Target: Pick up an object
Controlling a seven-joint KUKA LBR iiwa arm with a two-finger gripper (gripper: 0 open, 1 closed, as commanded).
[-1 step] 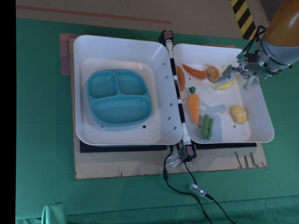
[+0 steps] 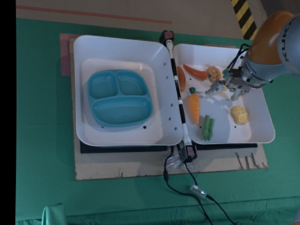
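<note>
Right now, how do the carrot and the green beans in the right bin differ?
The carrot is orange with a green top; the green beans are all green. The carrot looks longer and thicker, tapering to a point; the green beans are short, slim pods lying side by side. The carrot sits nearer the divider, the green beans further toward the bin's near edge. Both lie flat in the right bin, roughly lengthwise.

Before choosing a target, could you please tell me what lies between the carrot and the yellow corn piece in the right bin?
In the camera view, bare white bin floor separates the carrot from the yellow corn piece; green beans lie just below that line.
</note>
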